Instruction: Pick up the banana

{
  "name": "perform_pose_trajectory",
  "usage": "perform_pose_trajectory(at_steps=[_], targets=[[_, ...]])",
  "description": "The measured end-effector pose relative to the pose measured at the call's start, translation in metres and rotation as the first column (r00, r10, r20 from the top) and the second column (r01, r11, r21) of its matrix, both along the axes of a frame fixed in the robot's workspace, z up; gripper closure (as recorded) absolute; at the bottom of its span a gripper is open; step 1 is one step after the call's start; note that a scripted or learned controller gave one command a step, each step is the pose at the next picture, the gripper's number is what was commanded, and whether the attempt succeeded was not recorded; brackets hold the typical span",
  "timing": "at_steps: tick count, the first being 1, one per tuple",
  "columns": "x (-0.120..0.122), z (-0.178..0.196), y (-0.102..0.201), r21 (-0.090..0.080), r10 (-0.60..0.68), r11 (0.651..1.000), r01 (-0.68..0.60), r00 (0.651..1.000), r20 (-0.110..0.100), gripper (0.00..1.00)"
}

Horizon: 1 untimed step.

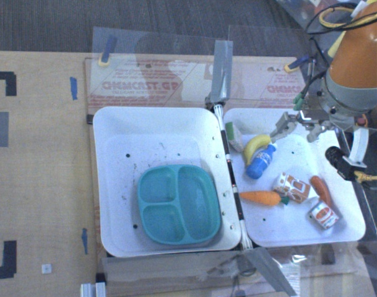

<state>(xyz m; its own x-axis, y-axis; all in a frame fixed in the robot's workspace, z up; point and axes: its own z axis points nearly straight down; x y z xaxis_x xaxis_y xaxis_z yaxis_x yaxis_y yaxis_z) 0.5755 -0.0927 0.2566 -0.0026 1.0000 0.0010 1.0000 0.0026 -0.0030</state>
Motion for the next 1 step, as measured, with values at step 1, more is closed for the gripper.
perform_pose_trajectory(at_steps=[1], targets=[[0.0511,-0.1036,-0.0058,0.000,0.131,0.991,-0.131,0.991,0.001,0.00]])
